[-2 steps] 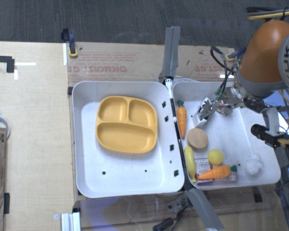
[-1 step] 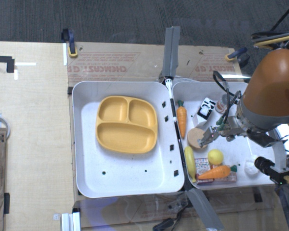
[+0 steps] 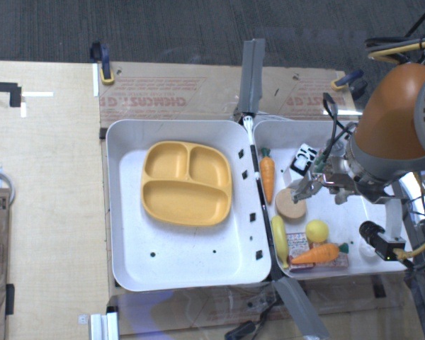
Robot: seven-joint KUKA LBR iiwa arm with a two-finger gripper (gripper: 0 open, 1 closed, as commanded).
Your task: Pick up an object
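Orange, lying along the near edge of the right bin (image 3: 354, 266): a carrot (image 3: 315, 255), resting across a pink-and-white packet (image 3: 297, 245). Sitting just behind these, toward the bin's middle, a yellow lemon (image 3: 316, 230). Stretching along the same bin's left wall, a yellow banana (image 3: 279, 236), touching the packet's left end. Lying just beyond the banana's far tip, a flat tan disc (image 3: 290, 206). Hovering right over the disc's far right rim, the gripper (image 3: 308, 186), reaching in from the right edge under the arm's orange band (image 3: 393, 115); not possible to tell whether spread or closed, nor whether touching the disc. Lying farther back against the left wall, a second carrot (image 3: 267, 177), pointing toward the near edge. Sitting near the far edge, a small black-and-white item (image 3: 303, 160). Filling the far half of the left bin (image 3: 127, 261), a yellow divided plate (image 3: 187, 183).
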